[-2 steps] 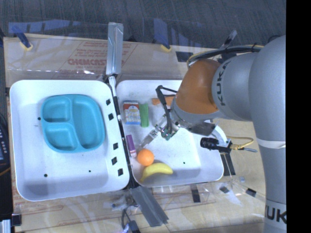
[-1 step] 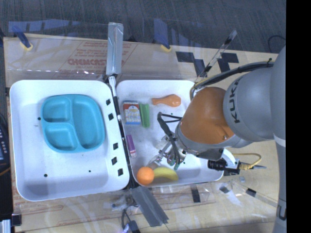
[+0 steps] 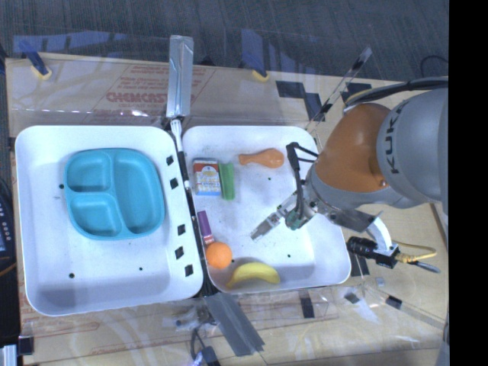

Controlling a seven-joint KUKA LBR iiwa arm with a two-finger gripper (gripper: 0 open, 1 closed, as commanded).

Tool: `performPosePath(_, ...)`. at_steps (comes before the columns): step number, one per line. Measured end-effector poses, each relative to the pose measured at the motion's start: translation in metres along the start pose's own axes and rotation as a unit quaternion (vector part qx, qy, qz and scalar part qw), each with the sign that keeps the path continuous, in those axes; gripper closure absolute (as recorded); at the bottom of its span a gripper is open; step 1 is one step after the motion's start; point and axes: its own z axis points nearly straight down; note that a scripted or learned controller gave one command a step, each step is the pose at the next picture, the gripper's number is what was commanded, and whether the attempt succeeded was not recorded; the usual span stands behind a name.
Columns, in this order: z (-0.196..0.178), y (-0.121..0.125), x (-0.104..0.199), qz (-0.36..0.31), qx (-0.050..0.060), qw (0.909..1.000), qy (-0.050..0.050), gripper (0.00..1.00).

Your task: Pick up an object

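Note:
My gripper [image 3: 277, 224] hangs over the middle of the right bin [image 3: 328, 269]. It stands open with nothing between its fingers. Bare white floor lies under it. A tan toy drumstick [image 3: 261, 158] lies at the back of this bin. A small red and white box [image 3: 206, 178] sits by the bin's left wall, with a green block [image 3: 227, 181] touching its right side. At the front left there is an orange [image 3: 219, 255], and a yellow banana [image 3: 254, 274] lies beside it. A thin purple stick [image 3: 204, 226] rests along the left wall.
The left bin [image 3: 38, 280] holds a blue divided plate [image 3: 114, 191]. A ridge with black clips [image 3: 183, 231] separates the two bins. The grey and orange arm [image 3: 366, 162] covers the right bin's right rim.

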Motion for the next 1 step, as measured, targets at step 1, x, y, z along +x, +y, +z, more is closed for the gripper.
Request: performPosePath(1,0.0341,0.133,-0.0381,-0.018,-0.003,0.9998,-0.001,0.0)
